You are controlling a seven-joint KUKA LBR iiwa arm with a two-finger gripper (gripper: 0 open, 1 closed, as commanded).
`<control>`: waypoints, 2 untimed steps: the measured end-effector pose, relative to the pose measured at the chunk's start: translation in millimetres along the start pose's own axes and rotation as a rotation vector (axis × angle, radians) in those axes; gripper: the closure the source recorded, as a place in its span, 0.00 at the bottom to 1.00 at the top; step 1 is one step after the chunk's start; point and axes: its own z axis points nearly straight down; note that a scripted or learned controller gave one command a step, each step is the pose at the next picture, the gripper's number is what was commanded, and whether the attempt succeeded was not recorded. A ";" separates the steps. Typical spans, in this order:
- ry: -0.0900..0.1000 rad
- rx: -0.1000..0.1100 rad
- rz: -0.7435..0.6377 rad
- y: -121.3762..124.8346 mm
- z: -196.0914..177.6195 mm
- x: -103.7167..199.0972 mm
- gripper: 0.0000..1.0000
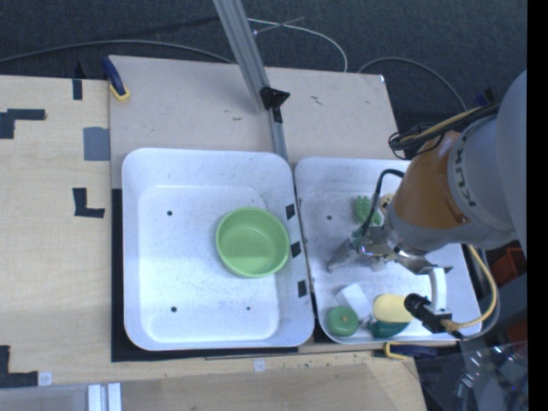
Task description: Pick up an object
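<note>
Seemingly light and rigid, the white block [352, 295] lay near the gripper [347, 255], best pinched across its flat sides, though grip state was unreadable.

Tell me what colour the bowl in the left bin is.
Light green; the bowl shows plainly in the camera view, lying in the left bin.

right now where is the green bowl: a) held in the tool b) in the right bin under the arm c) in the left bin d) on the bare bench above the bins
c: the green bowl sits alone on the floor of the left bin, while the arm and its tool are over the right bin.
</note>
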 end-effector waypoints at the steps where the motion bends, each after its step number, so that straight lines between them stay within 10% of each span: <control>1: 0.003 0.003 -0.001 -0.1 -11.5 1.1 1.00; 2: 0.001 -0.003 0.000 8.7 -65.5 -4.9 1.00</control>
